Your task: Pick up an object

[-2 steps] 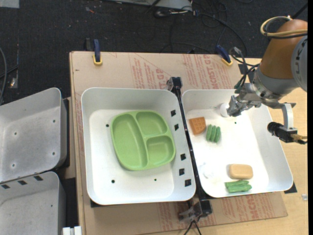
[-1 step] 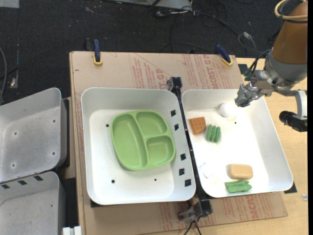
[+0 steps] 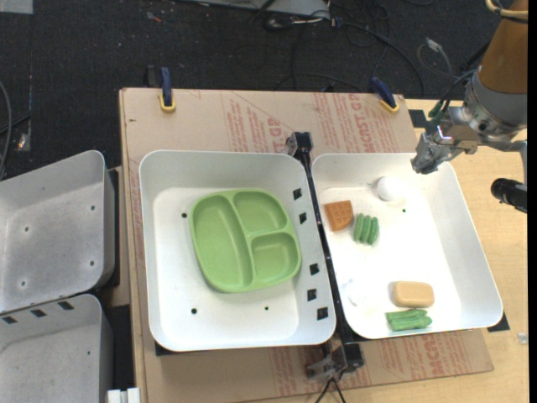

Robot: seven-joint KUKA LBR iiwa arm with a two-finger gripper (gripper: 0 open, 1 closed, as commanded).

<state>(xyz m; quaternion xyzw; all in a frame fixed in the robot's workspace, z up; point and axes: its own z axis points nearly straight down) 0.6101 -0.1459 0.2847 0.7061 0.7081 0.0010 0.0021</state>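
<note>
Camera view: gripper (image 3: 426,163) sits over the right bin's (image 3: 470,225) top right edge; can't tell its state from here, nothing visibly in it. Pickup not done. Candidates all lie in that bin: white ball (image 3: 386,189) nearest, orange piece (image 3: 339,215), green beans (image 3: 366,228), tan block (image 3: 412,294). Descent and grasp remain.

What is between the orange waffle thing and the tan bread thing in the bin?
In the camera view, the green beans lie roughly between the orange waffle piece and the tan bread piece, nearer the waffle; beyond them, bare white bin floor.
</note>
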